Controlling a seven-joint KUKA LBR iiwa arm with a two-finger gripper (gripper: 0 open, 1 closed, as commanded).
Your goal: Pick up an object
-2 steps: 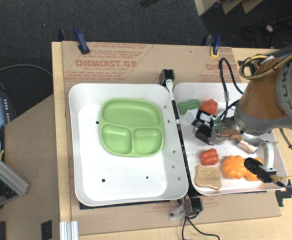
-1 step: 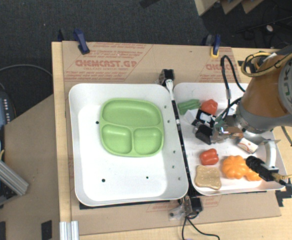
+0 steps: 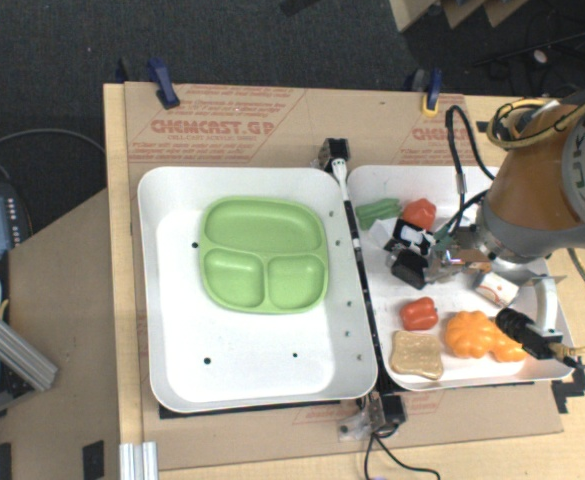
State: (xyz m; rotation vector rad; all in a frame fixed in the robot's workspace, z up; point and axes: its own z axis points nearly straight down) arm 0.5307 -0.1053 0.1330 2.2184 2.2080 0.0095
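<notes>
Two white bins are seen side by side on the bench. The left bin (image 3: 172,368) carries a green divided plate (image 3: 264,254), set toward its far half. The right bin (image 3: 377,180) carries the small items: a green piece (image 3: 377,211) at the far left, a red-orange piece (image 3: 419,211) just right of it, a red pepper (image 3: 419,313) lower down, a tan slice of bread (image 3: 416,354) at the near left corner, and an orange lumpy piece (image 3: 477,335) just right of the bread. A small white and red item (image 3: 496,289) lies near the wrist, partly hidden.

The arm is reached in from the right, and the gripper (image 3: 410,253) is held over the middle of the right bin, between the red-orange piece on the far side and the red pepper on the near side. The black fingers are read as spread apart, with nothing seen between them; the height above the bin floor cannot be judged.

Step in hand, as judged: approach, before any grasp. No object is lifted. The target is not named; the red pepper and the red-orange piece are the nearest candidates.

Next move, as judged: the gripper is to be centred over one item, lowered until the fingers straddle it, then closed. A miss or a push aside is a risk, since the items are small and rounded.
</notes>
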